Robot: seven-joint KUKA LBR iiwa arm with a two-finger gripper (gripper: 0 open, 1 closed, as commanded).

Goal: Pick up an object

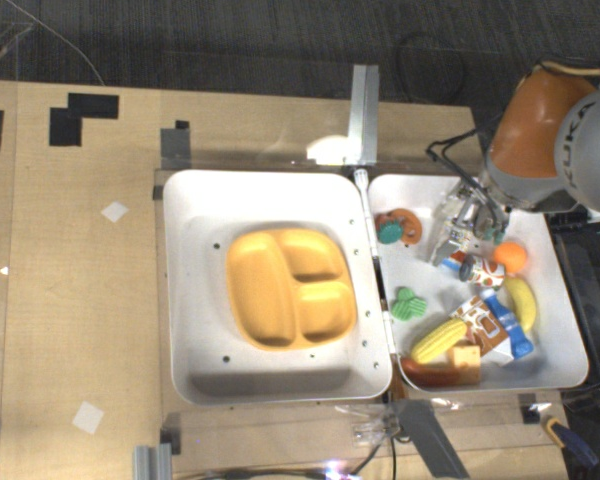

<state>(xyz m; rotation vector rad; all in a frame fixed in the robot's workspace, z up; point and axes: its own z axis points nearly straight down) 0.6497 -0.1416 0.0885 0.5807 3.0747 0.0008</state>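
Lighting: bright, even, from overhead. White bins (270,193) close to overexposed; a glare patch on the bench (332,150) just behind the left bin's rear rim. Soft shadow along the left bin's front inner wall; a faint shadow rings the yellow tray (290,286). Dark floor (230,18) at the top reads low in contrast, weave barely visible. Sharpness: moderate; small items in the right bin are soft-edged, labels unreadable. The arm (550,138) at right is slightly blurred. A small bright flare sits at the bottom edge (332,468). Straight edges show no obvious bending.

Slanted overhead view of both bins (180,268)
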